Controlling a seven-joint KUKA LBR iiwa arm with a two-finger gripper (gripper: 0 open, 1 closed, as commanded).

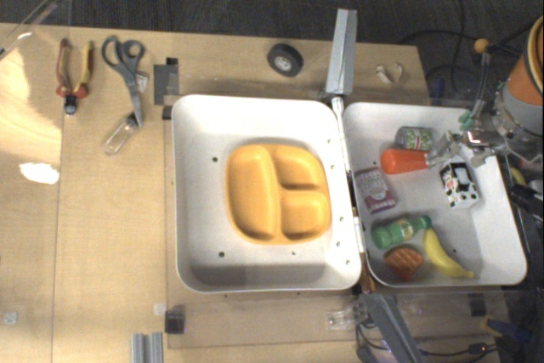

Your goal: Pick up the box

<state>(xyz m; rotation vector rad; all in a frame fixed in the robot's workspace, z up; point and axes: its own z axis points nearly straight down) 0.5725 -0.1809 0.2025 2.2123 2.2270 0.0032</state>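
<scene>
- Your target, the small white cardboard box with dark printing, lies flat on the floor of the right white bin, in the right middle of the frame, and it is not lifted.
- The metal two-finger gripper hangs just above and beside the box, toward the upper right of the frame; you cannot tell whether it is open or closed, and nothing shows between its fingers.
- Judged from this, you are at the approach step, and the grasp is not yet made.
- The next move calls for lining up over the box, coming down, and closing across its narrow sides without catching the orange carrot-shaped toy just to its left.
- Count in the right bin: one box, one green can, one orange toy, one purple flat packet, one green bottle, one red-orange round toy, one yellow banana.
- The left white bin holds one yellow divided tray.
</scene>
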